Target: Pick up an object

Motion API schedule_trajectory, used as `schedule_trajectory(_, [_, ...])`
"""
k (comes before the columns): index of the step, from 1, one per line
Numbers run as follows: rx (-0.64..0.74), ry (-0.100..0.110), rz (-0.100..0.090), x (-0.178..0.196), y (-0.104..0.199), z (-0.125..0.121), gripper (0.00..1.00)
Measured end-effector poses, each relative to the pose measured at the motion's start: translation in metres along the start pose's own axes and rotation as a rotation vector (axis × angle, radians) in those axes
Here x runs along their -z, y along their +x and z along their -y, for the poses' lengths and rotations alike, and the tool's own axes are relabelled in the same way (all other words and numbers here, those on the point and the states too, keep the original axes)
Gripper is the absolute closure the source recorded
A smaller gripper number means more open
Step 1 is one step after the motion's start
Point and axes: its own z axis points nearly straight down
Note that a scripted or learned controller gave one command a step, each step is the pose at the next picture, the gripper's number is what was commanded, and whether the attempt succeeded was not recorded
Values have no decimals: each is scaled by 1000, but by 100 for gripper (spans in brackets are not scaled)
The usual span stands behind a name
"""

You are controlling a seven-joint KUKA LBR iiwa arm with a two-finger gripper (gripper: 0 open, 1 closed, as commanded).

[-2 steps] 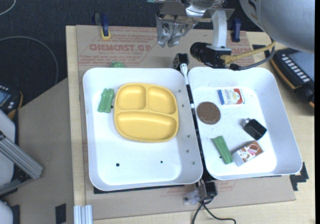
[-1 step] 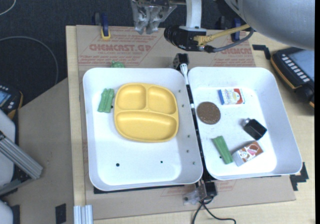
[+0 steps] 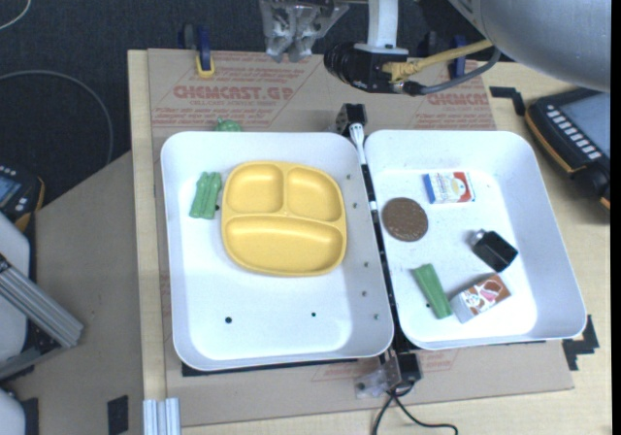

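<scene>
Green comes first at the left: a small ridged green block (image 3: 205,195) lies in the left bin (image 3: 184,307), below and to the left of the end effector (image 3: 291,43), just beside the left edge of a yellow divided plate (image 3: 284,217). That plate, with two small compartments at the top and one long one beneath, sits almost straight below the end effector and well apart from it. The end effector hangs at the top of the view, above the brown board (image 3: 243,83) behind the bins, over neither bin; its metal fingers (image 3: 281,38) point down with nothing between them, and whether they are apart or together I cannot tell.

Everything else lies below and to the right of the end effector, in the right bin (image 3: 553,258). A round brown disc (image 3: 405,218) rests near the seam between the bins. Further down is a green stick (image 3: 431,289), tilted, and just beside its lower end lies a small brown-and-white packet (image 3: 481,296), possibly touching it. Above the disc and to its right sits a red, white and blue carton (image 3: 448,187). A small black block (image 3: 495,250) lies between the carton and the packet, apart from both.
</scene>
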Motion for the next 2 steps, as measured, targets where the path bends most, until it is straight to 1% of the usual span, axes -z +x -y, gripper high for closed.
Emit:
schedule_trajectory(1, [3, -3, 0, 10, 1, 0, 100])
schedule_trajectory(2, [-12, 13, 4, -52, -65, 21, 100])
